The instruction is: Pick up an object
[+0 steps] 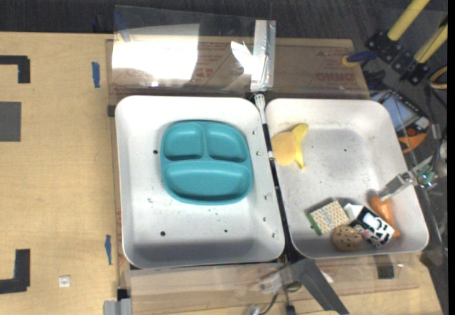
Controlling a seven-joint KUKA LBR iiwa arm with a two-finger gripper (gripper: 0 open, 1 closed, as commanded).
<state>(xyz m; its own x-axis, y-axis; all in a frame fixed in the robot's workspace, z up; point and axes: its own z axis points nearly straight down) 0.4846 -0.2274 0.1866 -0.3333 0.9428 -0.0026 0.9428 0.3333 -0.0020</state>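
The right bin (334,118) holds everything worth picking. A yellow banana-shaped toy (291,146) lies alone near the bin's upper left corner, close to the divider between the two bins. In the lower right corner sits a crowded cluster: a patterned square block (328,217), a brown cookie-like piece (348,237), a black-and-white toy (374,227) and an orange carrot-like piece (384,205), all touching or nearly so.

The hand (398,183) shows as a thin metal piece at the bin's right edge, just above the orange piece; whether it is apart or together cannot be told, and nothing is seen between its fingers.

The yellow toy looks the easiest choice: probably light, hollow plastic, stiff but smooth, so it may slip. Gripping across its narrow curved middle seems best, with free space all around it. The clustered pieces look small and light, but neighbours would crowd the fingers.

The left bin (135,164) carries a teal divided plate (207,161), broad and flat, hard to pinch.
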